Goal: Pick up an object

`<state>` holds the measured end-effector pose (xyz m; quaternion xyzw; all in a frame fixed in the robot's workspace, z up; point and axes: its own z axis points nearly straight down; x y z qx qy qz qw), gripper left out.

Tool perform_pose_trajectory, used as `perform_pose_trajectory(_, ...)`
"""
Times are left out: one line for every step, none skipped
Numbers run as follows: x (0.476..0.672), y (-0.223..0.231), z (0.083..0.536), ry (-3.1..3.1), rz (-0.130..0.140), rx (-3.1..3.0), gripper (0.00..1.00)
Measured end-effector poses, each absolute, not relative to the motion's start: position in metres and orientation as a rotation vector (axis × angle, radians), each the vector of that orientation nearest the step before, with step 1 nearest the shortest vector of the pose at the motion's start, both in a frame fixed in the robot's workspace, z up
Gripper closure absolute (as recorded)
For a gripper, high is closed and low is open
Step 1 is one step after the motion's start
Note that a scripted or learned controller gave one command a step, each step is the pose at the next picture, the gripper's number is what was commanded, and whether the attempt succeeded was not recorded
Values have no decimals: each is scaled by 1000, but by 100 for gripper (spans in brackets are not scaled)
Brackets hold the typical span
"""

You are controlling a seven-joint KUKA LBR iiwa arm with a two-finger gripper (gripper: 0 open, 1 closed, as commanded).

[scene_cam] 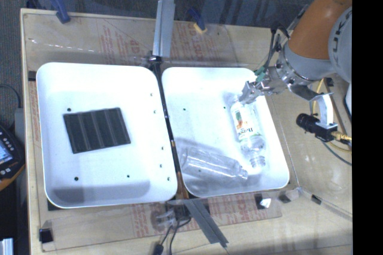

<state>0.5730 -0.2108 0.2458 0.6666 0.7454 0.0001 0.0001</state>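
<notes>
At the right of the frame the gripper (250, 94) hangs over the upper right part of the right bin (197, 81), just above the top end of a clear bottle (246, 128) — whether it is open or closed I cannot tell. That bottle lies lengthwise along the bin's right side, its white label showing orange and green marks too small to read, and a second clear bottle (212, 163) lies across the lower part. In the left bin (96, 77) rests a dark ribbed panel (96, 129).
</notes>
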Motion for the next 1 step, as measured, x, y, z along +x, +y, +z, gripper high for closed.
perform_pose_trajectory(573,-211,246,2342,0,2094,0)
